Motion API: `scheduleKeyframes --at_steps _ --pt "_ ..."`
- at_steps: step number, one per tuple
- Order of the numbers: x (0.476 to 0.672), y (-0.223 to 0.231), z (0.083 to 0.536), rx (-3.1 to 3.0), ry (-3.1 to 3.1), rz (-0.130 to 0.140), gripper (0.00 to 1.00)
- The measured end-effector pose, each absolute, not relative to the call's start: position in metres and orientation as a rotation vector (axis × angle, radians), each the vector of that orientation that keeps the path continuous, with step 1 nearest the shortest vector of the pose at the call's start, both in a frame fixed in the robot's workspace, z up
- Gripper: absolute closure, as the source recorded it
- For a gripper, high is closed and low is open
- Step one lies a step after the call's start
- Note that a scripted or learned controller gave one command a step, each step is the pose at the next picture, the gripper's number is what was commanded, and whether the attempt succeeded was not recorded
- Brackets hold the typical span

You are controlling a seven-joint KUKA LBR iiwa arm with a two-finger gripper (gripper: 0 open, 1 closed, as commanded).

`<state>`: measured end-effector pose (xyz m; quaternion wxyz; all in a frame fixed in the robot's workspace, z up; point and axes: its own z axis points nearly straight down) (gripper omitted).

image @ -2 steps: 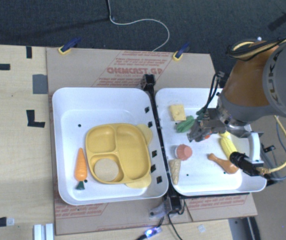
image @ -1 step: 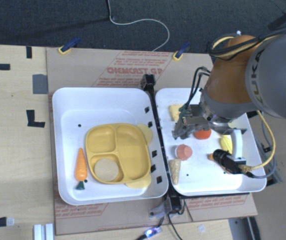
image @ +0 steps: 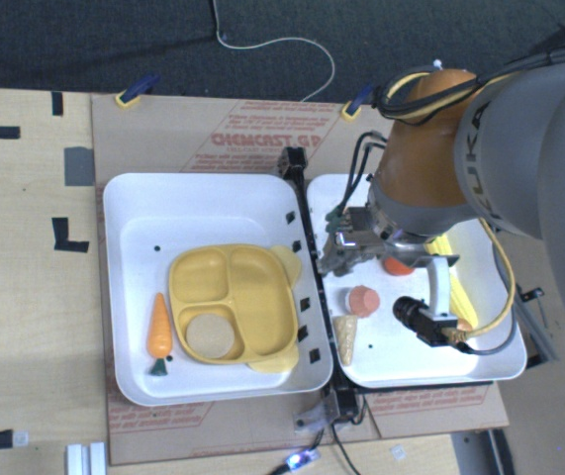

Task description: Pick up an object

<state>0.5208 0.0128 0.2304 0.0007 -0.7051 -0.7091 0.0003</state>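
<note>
The grey arm (image: 519,137) is reaching in from the right, its orange band (image: 425,142) bulging above the wrist, and it is hanging over the right bin (image: 495,364) close to the divider between the two bins. The gripper (image: 346,255) is pointing down near that bin's left wall; from here I cannot tell how it is set or whether it has anything in it, since the wrist is covering most of it.

Just below the gripper a small pink round piece (image: 364,300) is lying on the bin floor, apart from the metal. A pale cone (image: 345,337) is lying beside it, its long axis running up and down the view with the tip pointing toward the near edge. A yellow object (image: 457,290) is stretching along the right side, partly under the arm, and an orange-red bit (image: 398,264) is peeking out by the wrist.

In the left bin (image: 129,216) a yellow divided tray (image: 233,300) is sitting, and a toy carrot (image: 159,330) is lying to its left, green end toward the near edge. Both bins are resting on cardboard (image: 262,137) over a pale bench, with dark carpet (image: 84,18) and a white cable (image: 272,43) beyond.
</note>
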Motion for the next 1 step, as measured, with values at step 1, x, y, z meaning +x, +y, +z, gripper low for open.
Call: scheduleKeyframes --at_steps 1 --pt "0.5197 0.0056 0.2138 -2.219 -2.22 0.006 1.0"
